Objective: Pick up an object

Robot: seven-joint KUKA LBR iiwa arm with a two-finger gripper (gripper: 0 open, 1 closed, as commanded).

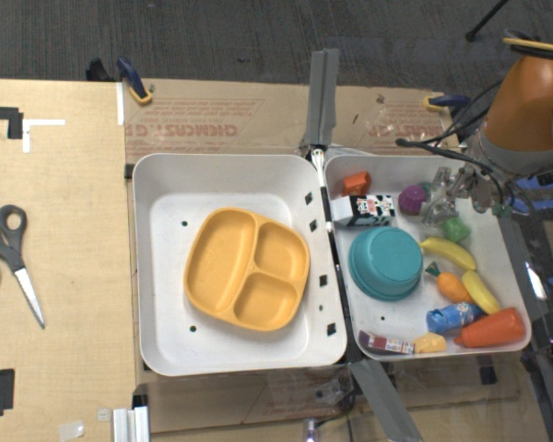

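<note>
Two shallow white bins on the bench; landmark is the upturned teal plastic bowl [386, 262] in the right bin [514, 247]. All loose picks sit in that bin, so the arm works there.

Nearest the camera, below the bowl: a small flat wrapped bar [387, 343], a pale yellow lump [430, 343], a blue crumpled packet [452, 318], a red-orange cone-shaped carrot toy [492, 329]. Right of the bowl: an orange toy fruit [452, 286], two yellow bananas [463, 267]. Up and right of the bowl: a green toy [454, 228], a purple round toy [412, 199]. Above the bowl: a black-and-white carton [371, 209], an orange block [356, 183].

Left of the bowl, the left bin [157, 247] holds a yellow three-part divided plate [247, 269].

Gripper [440, 203] hangs up and right of the bowl, between purple toy and green toy; nothing visibly clamped; finger spread can't be read. Judgement: descending for a pick.
</note>
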